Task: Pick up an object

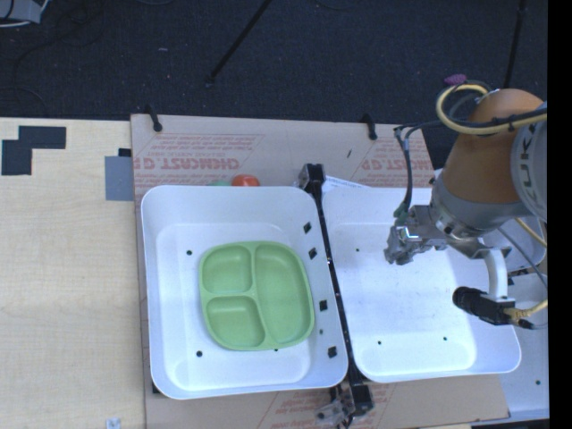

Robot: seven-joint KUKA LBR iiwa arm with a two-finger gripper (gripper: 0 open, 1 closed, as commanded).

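Nothing looks picked up yet: the gripper [399, 247] hangs over the right bin [420, 356] at the frame's right, its opening impossible to tell, while the green divided plate [256, 295] lies flat in the left bin [170, 347] at centre-left.

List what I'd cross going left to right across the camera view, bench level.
Wooden bench → left bin → green tray → black divider → right bin → gripper

Robot lab: cardboard-lined bench [71, 266], loose cables [27, 7].
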